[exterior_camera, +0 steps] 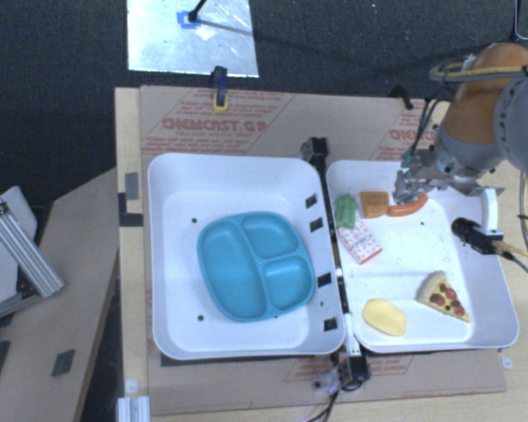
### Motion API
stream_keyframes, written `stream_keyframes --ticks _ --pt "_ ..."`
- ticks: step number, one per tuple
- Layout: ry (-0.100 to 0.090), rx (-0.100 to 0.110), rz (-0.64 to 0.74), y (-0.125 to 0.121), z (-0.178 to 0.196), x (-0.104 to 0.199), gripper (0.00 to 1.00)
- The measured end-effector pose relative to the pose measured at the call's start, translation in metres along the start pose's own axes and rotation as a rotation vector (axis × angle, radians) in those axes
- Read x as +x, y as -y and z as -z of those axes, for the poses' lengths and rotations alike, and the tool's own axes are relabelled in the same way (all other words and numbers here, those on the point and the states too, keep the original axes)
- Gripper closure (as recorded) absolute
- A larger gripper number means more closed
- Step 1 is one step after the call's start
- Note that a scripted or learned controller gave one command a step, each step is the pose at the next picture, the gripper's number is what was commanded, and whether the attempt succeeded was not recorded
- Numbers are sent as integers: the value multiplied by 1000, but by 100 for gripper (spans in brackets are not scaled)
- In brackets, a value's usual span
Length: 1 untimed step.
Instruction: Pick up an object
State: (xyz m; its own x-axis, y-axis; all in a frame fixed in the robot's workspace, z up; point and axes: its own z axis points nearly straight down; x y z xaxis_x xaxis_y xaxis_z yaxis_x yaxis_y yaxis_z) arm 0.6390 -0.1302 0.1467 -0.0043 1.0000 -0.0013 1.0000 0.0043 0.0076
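Arm [497, 104]: reached in from the right of the frame, wrist bent down toward the upper part of the right bin.
Gripper [408, 195]: hung low over the orange sausage-like piece, at or just above it; contact could not be judged from this angle.
Jaws: could not tell whether parted or clenched; dark and too small against the bin floor.
Right bin [497, 323]: held 6 small things.
Orange sausage-like piece [412, 207]: lay in the upper middle of the right bin, partly under the gripper, looked flat on the floor.
Tan square piece [374, 204]: just left of the orange piece, touching or nearly so.
Green piece [345, 209]: by the left wall of the right bin.
Red-and-white packet [360, 243]: just below the green piece.
Yellow lump [384, 316]: lower part of the right bin.
Pizza slice [443, 295]: lower right of that bin.
Left bin [176, 323]: carried a blue divided tray [253, 265].
Progress: judged at approach or about to grasp; nothing seen lifted.
Left to do: closing on 1 object, most likely the orange piece, then raising it off the bin floor.
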Motion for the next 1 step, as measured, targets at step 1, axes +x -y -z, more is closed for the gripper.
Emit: stream_keyframes --ticks 1 --pt "0 -1 1 1 64 4 100"
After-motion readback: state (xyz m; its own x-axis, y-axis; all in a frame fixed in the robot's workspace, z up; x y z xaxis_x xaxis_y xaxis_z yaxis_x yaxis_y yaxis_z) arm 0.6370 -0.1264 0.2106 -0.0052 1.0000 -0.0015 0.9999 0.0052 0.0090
